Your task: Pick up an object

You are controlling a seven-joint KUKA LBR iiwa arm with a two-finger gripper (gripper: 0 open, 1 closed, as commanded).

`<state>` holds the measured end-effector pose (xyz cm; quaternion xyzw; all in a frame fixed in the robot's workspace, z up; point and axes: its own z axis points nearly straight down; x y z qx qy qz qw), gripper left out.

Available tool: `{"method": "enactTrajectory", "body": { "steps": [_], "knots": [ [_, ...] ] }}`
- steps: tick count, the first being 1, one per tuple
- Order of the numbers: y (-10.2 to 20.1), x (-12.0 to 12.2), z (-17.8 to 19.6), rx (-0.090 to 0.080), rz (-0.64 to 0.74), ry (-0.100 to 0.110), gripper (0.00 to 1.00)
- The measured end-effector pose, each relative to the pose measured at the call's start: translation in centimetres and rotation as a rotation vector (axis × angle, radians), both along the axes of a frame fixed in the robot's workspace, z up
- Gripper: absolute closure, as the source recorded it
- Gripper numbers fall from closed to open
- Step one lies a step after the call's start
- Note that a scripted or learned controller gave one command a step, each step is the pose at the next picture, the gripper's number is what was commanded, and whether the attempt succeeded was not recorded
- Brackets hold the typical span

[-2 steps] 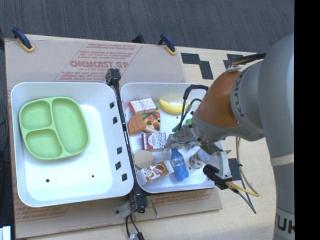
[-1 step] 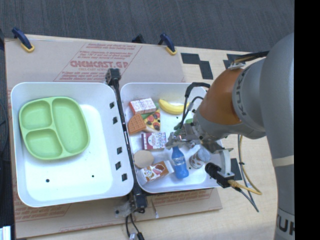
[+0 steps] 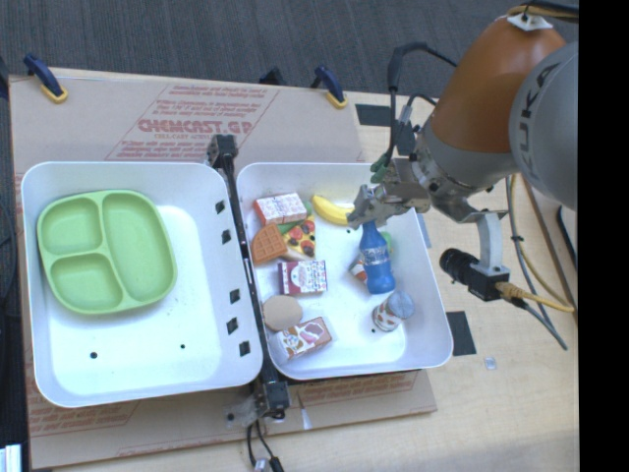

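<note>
The grey arm with its orange band looms largest, reaching in from the right over the right bin. Its gripper sits low at that bin's far right part, right above the cap of a blue bottle; whether it is released or clenched cannot be told, and nothing shows between its tips. The bottle lies along the bin's right side, its cap pointing to the far edge. Just beside the gripper, toward the far edge, lies a yellow banana. A small can rests near the bin's near right corner. Along the left wall, from far to near, sit a red and white box, a waffle piece touching a pizza slice, a small carton, a tan egg and another carton. In the left bin a green divided plate lies by the far left corner.
</note>
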<state>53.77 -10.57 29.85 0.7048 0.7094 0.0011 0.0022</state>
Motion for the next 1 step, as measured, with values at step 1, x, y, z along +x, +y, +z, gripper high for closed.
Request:
{"method": "enactTrajectory", "body": {
  "steps": [1],
  "knots": [
    [2.17,-4.18,-10.6,0.002,-0.001,0.009,1.0]
  ]
}}
